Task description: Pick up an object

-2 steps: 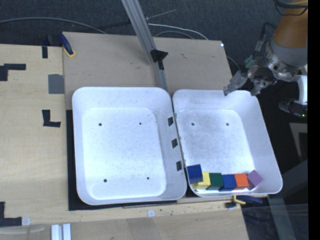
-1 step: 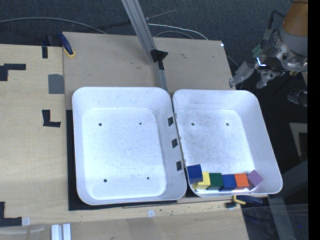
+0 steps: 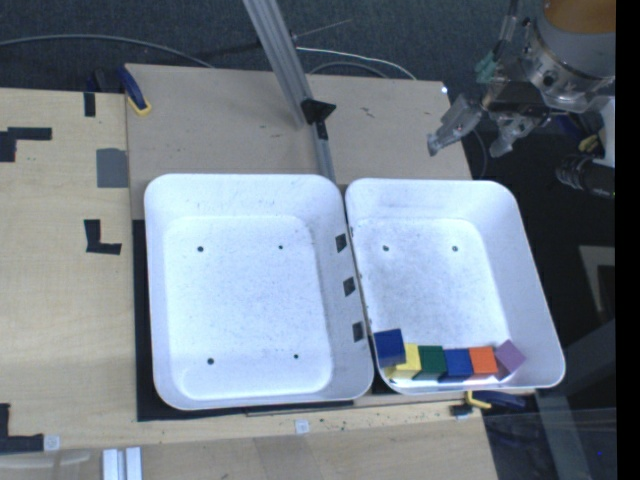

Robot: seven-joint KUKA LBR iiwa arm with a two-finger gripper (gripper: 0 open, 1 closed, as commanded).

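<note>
Several small blocks line the near edge of the right bin (image 3: 520,228): a blue block (image 3: 389,345), a yellow one (image 3: 406,364), a green one (image 3: 431,360), another blue one (image 3: 457,363), an orange one (image 3: 483,360) and a purple one (image 3: 509,354). My gripper (image 3: 472,134) hangs beyond the far right corner of that bin, high above the bench and far from the blocks. Its two fingers (image 3: 446,132) are spread apart with nothing between them.
The left bin (image 3: 160,268) sits beside the right one. A slanted metal post (image 3: 285,53) rises from behind the seam between the bins. Black clips mark the shared rim. Cables trail across the dark floor at the back.
</note>
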